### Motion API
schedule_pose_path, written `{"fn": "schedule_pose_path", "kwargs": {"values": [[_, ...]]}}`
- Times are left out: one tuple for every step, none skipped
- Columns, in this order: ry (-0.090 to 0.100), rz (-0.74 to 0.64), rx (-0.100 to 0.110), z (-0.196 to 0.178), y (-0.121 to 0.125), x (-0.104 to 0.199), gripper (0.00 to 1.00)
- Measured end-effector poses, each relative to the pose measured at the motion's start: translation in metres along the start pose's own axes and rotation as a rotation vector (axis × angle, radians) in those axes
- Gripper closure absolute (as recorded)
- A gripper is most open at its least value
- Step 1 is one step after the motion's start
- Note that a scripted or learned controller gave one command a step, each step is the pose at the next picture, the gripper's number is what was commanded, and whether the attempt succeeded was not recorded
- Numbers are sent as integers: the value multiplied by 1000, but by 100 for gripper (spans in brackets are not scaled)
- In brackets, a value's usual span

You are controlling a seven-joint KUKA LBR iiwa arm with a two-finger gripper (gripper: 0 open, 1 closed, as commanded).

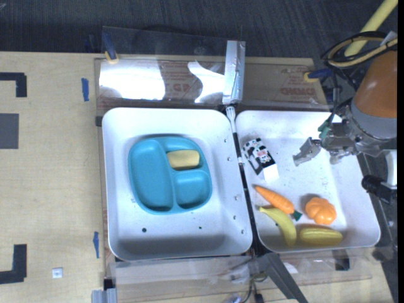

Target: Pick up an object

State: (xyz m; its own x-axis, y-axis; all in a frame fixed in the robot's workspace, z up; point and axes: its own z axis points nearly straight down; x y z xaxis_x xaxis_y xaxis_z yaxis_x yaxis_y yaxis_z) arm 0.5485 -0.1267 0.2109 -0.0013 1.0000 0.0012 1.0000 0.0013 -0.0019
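Observation:
My gripper point(322, 153) hangs over the upper right part of the right bin point(284, 126). Its fingers point(307, 151) are spread open with nothing between them. In the bin below it lie a black-and-white patterned toy point(257, 153), an orange carrot point(274, 198), a yellow banana point(282, 223), a small orange pumpkin point(320, 210) and a yellow-green pod point(320, 235). The pumpkin is the closest of them, a little nearer the front than the gripper.
The left bin point(120, 188) holds a blue divided plate point(151, 175) with a yellow piece point(184, 160) in its upper compartment. A metal divider point(233, 71) and a clear panel stand behind the bins. Cables point(353, 46) hang at the upper right.

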Motion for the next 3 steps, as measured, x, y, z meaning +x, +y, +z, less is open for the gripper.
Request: {"fn": "schedule_pose_path", "kwargs": {"values": [[2, -68, 9, 102, -52, 34, 0], [-2, -65, -6, 88, -48, 32, 100], [-2, -65, -4, 88, -48, 32, 0]]}}
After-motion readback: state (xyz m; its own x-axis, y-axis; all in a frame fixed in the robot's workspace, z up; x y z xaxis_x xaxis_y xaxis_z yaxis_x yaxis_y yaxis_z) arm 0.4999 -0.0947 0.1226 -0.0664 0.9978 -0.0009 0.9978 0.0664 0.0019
